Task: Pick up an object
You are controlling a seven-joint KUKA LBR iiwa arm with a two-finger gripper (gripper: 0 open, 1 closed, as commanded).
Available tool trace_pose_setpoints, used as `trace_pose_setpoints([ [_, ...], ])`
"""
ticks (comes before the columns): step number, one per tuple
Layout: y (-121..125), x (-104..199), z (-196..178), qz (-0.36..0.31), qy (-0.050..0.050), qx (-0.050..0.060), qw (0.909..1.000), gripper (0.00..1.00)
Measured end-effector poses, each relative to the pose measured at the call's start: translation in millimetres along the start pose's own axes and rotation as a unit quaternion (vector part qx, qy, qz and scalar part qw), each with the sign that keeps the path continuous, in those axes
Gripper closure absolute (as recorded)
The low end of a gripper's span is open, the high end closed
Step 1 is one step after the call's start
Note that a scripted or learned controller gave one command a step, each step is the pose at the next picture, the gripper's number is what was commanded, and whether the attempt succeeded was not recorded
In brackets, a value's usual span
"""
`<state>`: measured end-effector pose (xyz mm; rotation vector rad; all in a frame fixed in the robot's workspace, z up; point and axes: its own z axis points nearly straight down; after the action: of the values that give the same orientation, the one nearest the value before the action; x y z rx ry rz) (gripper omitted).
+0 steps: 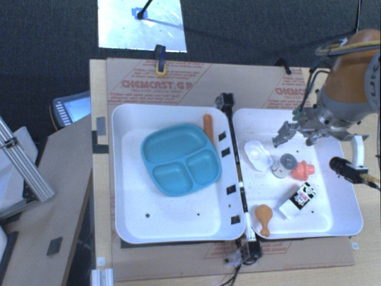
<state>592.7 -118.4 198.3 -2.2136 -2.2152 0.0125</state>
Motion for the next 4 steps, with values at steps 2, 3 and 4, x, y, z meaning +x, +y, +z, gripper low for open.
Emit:
trace_pose_setpoints([
  [2,1,10,47,-0.001,0.0,-0.005,1.0,0.0],
  [3,-3,6,97,-0.001,-0.005,-0.015,0.9999,0.0],
  [4,-1,6,113,0.0,-0.001,-0.009,1.0,0.0],
])
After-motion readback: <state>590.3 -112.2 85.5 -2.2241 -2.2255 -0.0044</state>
